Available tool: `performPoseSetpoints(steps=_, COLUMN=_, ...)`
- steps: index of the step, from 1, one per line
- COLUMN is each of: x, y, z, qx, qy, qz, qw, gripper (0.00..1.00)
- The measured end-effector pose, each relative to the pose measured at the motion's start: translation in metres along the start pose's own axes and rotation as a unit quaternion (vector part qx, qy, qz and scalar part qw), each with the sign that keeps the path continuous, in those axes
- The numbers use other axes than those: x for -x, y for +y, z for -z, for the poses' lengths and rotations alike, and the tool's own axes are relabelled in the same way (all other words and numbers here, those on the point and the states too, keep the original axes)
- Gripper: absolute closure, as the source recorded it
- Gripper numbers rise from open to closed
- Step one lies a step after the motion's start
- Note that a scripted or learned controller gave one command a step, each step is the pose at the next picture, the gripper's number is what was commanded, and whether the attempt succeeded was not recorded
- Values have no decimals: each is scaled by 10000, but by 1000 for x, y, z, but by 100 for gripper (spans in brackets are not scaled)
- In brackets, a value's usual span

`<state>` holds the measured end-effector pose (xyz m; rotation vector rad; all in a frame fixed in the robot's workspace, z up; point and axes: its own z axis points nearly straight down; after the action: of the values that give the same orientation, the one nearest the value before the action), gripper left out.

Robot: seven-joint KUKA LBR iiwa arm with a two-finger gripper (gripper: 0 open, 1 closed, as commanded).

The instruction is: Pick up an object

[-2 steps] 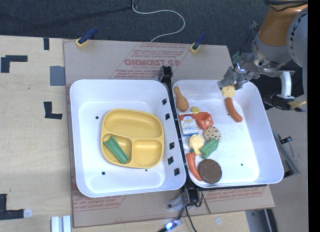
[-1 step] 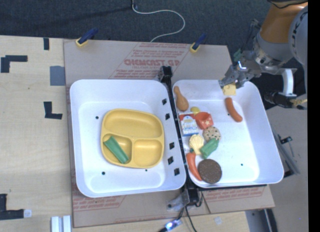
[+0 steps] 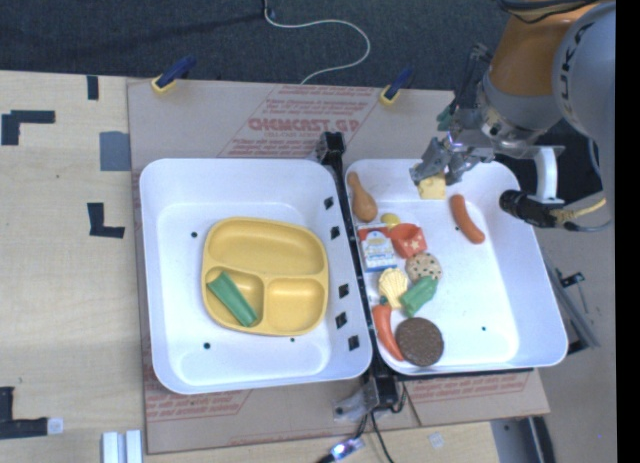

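Cheese wedge [image 3: 432, 187] sits directly below the jaws, apparently touching.

The arm [image 3: 560, 41] is smooth grey metal, rounded in its segments, with a broad orange band above the wrist. Part of dark lettering shows on the grey shell at far right. A small metallic pincer [image 3: 447, 163] in grey and black ends it, with thin dark cables alongside.
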<state>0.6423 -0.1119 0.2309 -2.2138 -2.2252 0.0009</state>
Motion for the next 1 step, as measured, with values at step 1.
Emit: performPoseSetpoints(steps=1, x=-50, y=-8, z=7, qx=2, qy=2, qz=6, qw=10000, gripper=100)
